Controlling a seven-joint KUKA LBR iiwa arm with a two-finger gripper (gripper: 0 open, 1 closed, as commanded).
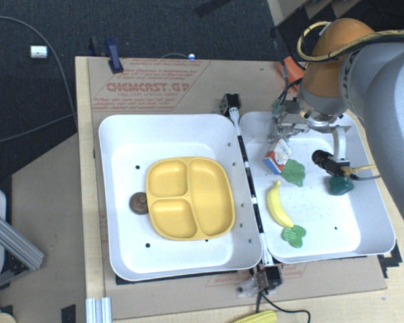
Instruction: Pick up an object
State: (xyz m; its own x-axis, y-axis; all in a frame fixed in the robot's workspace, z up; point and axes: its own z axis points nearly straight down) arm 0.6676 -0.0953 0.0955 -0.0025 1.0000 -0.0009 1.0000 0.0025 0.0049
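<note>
My gripper hangs low over the far left part of the right bin. Directly beneath it, touching or nearly touching, lies a small red, white and blue carton. A green leafy toy rests against the carton's right side. A yellow banana lies nearer the front, with a small green piece at its lower end. A dark teal object sits toward the bin's right side. I cannot make out whether the carton is gripped.
The left bin holds a yellow divided plate with a brown round thing at its left edge. The divider between the bins runs just left of my gripper. The grey arm fills the space right of the right bin.
</note>
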